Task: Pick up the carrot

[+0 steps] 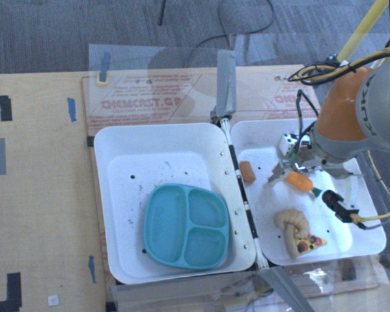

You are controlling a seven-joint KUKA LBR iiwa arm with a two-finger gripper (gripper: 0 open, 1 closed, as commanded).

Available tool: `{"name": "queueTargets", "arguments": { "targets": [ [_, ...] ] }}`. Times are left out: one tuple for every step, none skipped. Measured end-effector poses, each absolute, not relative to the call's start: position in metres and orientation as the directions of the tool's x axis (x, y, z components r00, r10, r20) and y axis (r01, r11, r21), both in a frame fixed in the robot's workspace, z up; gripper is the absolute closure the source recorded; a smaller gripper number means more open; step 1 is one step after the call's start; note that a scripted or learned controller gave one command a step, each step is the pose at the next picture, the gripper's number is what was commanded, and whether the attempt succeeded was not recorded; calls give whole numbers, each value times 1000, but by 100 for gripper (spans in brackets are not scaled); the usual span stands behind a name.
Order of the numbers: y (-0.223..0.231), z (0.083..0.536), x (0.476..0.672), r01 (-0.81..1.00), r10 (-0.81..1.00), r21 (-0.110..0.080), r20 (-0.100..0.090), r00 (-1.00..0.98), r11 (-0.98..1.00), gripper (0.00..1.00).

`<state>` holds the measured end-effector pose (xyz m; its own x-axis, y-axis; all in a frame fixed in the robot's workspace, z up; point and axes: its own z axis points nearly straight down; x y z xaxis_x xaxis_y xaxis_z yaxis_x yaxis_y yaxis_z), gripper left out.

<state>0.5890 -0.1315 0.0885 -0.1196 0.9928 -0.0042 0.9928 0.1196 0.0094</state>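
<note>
Lying diagonally, carrot (300, 182) green tip lower-right; fingers (288, 169) state unclear.

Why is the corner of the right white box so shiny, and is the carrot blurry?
Camera view: bright glare whitens the right bin beside the arm; the carrot looks sharp and orange under the gripper; the teal tray is evenly lit.

Grey arm (381, 109), orange band, black cables

Orange carrot (300, 181) with green tip, lying tilted, tip pointing about 4 o'clock. Sits in right bin (369, 244), upper middle.
</note>
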Motion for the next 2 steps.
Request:
{"name": "queueTargets", "arguments": {
  "targets": [
    [-135,100,590,993,993,15,-9,-115,115,100],
    [-59,185,588,930,930,4,-2,-369,369,100]
  ]
}}
